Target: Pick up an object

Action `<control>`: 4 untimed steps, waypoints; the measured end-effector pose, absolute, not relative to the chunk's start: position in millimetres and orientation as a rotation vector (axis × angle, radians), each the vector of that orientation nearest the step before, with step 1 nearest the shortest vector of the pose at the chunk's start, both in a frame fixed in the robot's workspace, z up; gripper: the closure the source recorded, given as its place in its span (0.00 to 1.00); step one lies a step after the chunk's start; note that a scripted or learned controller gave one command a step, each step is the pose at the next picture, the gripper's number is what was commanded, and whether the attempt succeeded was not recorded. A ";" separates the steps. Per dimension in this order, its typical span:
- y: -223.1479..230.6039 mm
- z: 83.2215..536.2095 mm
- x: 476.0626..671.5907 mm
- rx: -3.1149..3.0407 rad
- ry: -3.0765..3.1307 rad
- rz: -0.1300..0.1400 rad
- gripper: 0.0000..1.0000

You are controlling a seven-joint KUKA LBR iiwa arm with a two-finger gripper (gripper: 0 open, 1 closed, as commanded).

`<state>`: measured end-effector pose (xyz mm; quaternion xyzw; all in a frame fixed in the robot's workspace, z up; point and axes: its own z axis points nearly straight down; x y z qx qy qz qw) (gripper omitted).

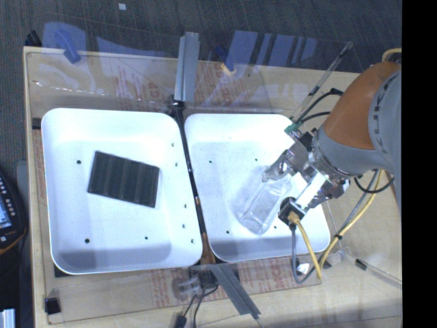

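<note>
A clear plastic bottle lies on its side in the right bin, slanting from the bin's lower middle up toward the right. My gripper hangs over the right side of that bin, right at the bottle's upper, narrow end. From this angle I cannot make out whether it touches the bottle. A dark grey ribbed rectangular pad lies flat in the middle of the left bin, far from the gripper.
The grey arm with its orange band enters from the right above the right bin's rim. Yellow and black cables dangle over that bin's lower right corner. A metal divider bar stands behind the gap between the bins.
</note>
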<state>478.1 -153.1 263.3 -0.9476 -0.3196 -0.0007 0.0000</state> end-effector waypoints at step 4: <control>-207.9 228.7 477.4 -3.057 -0.685 0.011 1.00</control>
